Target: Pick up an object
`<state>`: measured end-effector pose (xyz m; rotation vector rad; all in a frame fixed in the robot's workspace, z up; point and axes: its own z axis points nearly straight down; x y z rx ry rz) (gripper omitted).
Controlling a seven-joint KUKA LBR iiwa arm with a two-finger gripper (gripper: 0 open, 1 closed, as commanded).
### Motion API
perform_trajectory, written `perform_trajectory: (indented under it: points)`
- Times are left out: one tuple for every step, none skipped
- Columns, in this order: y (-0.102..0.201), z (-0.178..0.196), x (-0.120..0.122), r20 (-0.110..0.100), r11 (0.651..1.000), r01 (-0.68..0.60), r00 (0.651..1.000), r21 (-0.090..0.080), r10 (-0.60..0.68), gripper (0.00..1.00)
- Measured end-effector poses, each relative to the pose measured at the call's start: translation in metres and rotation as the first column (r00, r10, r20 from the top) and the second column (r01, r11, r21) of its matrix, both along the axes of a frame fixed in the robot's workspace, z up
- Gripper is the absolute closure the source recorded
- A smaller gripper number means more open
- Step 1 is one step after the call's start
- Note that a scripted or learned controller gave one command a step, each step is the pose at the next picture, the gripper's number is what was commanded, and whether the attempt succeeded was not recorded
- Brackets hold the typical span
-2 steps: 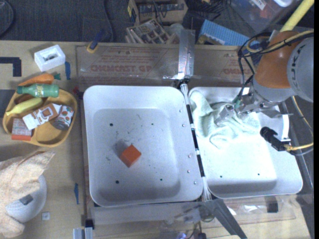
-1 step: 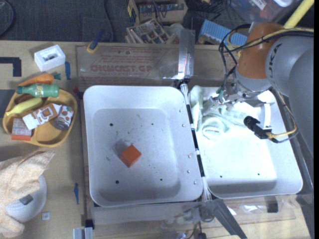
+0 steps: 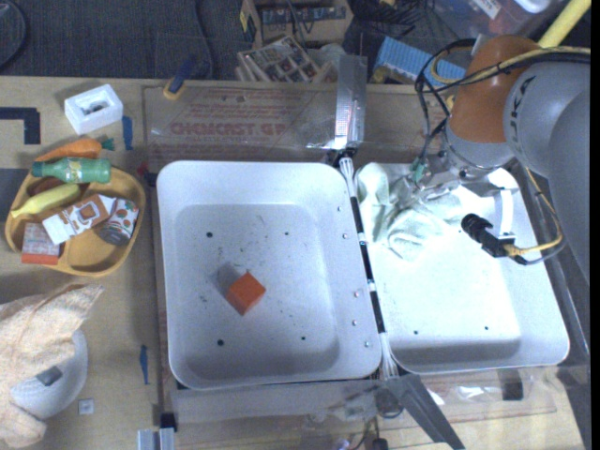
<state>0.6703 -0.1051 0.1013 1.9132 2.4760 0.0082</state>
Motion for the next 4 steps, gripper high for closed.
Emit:
perform_trajectory:
  points:
    - [0.0,0.0,0.0,0.0,1.0,0.0,1.0,0.0,0.0,0.0]
    - [0.007,-0.009,-0.028,0.0,0.994,-0.107,0.994,0.0,0.107,0.0]
    - [0.028,0.085,-0.014,-0.008,0.991,-0.132,0.991,0.002,0.132,0.0]
    - [0.025,0.084,-0.031,-0.013,0.997,-0.08,0.997,0.004,0.08,0.0]
